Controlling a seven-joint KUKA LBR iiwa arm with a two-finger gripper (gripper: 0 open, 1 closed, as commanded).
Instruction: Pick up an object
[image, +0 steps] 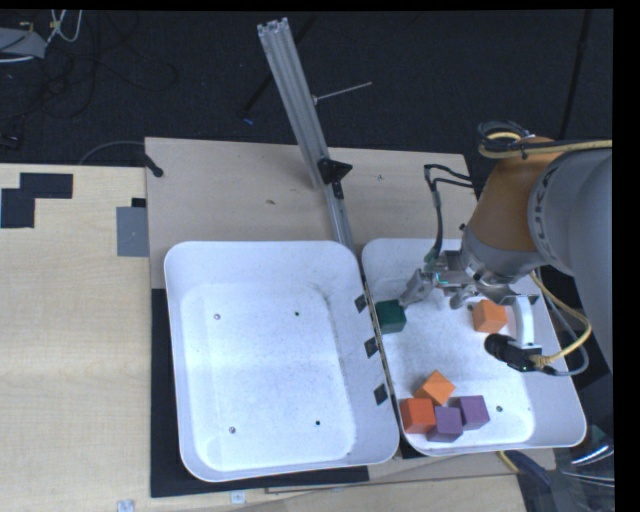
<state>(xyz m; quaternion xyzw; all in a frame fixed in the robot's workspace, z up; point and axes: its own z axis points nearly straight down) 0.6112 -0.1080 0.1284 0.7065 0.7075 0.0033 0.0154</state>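
- No brand, label or readable writing was seen on any thing.
- Two white bins were seen side by side: the left bin (262, 360) and the right bin (520, 400).
- A green cube (390, 317) was found in the right bin, just beside its left wall; its faces were turned a little against the bin edges, and no long axis could be told.
- An orange cube (489, 316) was seen under the wrist, partly hidden.
- Near the front of the right bin, four blocks were grouped close together: an orange block (438, 387), a red-orange block (418, 413) and two purple blocks (460, 414).
- The gripper (425, 285) was placed low over the right bin, just right of the green cube.
- How far it was open, and whether anything was held, could not be told.
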